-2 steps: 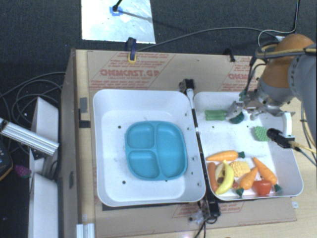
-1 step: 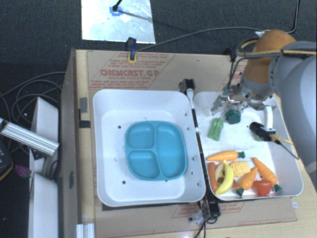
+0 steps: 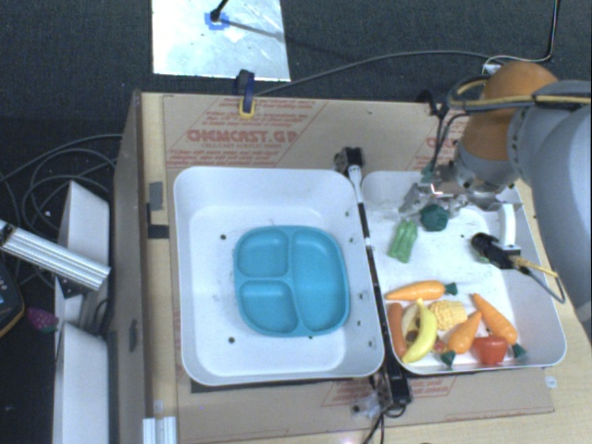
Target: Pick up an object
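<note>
Looks like the tool (image 3: 433, 195) is hovering low in the right bin (image 3: 546, 340), right over a dark teal thing (image 3: 433, 217) beside the green bottle (image 3: 403, 240), honestly can't tell its state, so it's needing a clean close and lift next.
</note>
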`<act>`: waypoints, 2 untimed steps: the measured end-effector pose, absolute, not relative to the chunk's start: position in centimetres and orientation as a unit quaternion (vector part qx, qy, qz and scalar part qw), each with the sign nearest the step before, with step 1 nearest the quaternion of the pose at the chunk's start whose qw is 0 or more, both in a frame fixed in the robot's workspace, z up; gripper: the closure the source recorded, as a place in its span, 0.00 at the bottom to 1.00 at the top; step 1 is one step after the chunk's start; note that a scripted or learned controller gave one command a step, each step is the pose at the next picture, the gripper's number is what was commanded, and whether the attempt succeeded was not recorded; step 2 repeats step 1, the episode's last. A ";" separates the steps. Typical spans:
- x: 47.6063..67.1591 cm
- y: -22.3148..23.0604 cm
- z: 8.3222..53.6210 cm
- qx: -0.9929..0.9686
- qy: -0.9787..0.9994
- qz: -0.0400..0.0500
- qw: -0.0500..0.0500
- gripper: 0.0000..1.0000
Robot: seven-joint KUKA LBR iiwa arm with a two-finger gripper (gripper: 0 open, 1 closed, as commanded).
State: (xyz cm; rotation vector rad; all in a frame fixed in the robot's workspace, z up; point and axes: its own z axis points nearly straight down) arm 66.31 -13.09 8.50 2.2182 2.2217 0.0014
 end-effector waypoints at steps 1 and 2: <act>66.5 -13.1 9.7 0.706 0.709 0.002 0.003 1.00; 66.5 -13.1 9.7 0.706 0.709 0.002 0.003 1.00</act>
